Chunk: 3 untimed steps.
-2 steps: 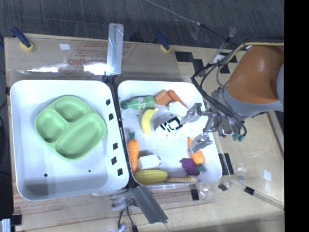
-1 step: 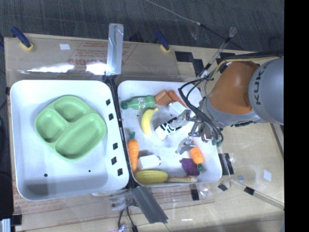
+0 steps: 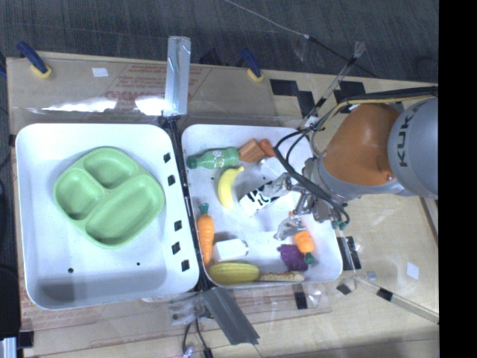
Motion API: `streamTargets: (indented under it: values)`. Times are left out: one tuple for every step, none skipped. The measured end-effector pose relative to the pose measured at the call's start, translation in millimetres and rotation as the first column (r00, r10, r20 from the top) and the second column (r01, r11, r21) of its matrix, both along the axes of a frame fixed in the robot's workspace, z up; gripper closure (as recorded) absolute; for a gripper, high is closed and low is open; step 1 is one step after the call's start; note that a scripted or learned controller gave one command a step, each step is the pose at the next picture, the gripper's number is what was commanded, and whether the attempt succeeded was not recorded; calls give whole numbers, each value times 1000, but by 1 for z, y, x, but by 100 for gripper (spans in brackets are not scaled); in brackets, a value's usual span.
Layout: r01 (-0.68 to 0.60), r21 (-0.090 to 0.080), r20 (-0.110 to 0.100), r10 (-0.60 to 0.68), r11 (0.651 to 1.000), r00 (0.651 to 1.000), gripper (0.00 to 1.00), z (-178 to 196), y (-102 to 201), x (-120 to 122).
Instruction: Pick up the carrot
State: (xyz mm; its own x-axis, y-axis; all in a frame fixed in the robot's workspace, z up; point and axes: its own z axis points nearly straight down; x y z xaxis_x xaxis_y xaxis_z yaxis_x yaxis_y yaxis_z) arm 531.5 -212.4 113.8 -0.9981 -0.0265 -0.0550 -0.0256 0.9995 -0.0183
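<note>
While the carrot (image 3: 205, 232) lay along the right bin's (image 3: 195, 136) left wall, the gripper (image 3: 292, 224) was hung near a smaller orange piece (image 3: 303, 242); its state could not be told.

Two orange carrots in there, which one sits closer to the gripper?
The small carrot beside the purple toy, right under the gripper; the longer carrot lies along the bin's left wall.

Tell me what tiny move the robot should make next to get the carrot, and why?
Probably slide the tool left across the right white bin. The long orange carrot with a green top lies by that bin's left wall, below the yellow banana, while the tool hangs near the small orange toy on the right.
</note>
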Motion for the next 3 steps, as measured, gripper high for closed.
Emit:
streamTargets:
  values:
    - [-346,15,-53,346,938,937,0,-21,2,-42]
    - [-355,13,-50,356,935,933,100,-10,4,-40]
    - [-356,14,-50,356,934,933,0,-10,5,-40]
